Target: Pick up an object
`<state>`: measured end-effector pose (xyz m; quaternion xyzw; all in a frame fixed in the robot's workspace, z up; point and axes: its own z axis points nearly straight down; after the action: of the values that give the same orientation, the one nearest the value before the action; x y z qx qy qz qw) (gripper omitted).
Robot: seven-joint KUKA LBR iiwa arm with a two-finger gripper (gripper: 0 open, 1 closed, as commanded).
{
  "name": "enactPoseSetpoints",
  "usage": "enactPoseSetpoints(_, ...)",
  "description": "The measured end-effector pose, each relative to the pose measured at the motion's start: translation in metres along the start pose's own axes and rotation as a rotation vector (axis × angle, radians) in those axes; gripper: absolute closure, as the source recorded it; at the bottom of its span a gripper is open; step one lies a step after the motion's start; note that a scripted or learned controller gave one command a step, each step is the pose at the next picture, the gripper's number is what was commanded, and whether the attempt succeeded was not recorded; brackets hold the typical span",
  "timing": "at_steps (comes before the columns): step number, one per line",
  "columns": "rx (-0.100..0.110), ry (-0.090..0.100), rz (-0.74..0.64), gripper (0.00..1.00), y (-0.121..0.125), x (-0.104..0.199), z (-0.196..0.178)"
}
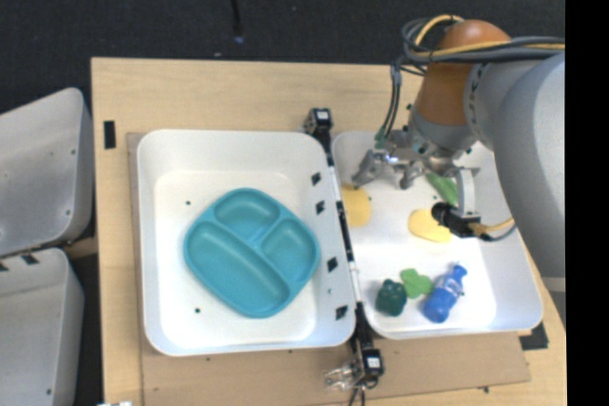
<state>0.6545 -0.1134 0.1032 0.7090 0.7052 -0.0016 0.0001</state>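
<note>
Nearest the camera in the right bin [519, 304], a blue bottle [443, 293], a light green piece [415, 280] and a dark green piece [390, 297] are lying together, well apart from the gripper [392, 164]. Farther back, a yellow object [429, 224] is sitting just below the gripper and another yellow object [356, 205] is resting against the bin's left wall, beside it. The gripper is hovering at the far end, fingers spread, gripping nothing, while a teal divided tray [251, 250] is lying in the left bin [152, 204].

Light wooden desk [238, 90] carrying two shallow white bins side by side.

The left bin [157, 204] and right bin [504, 295] sit directly on its top, touching along their inner rims, with bare wood showing behind and in front of them.
</note>
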Motion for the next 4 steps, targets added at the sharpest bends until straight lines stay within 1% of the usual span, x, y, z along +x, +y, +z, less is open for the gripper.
enactPoseSetpoints(1, -0.006, 0.000, 0.003, 1.00, 0.001, -0.001, -0.014)
enactPoseSetpoints(3, -0.011, 0.000, 0.000, 1.00, 0.002, -0.019, -0.136)
enactPoseSetpoints(4, -0.005, 0.002, -0.003, 1.00, 0.003, -0.019, -0.151)
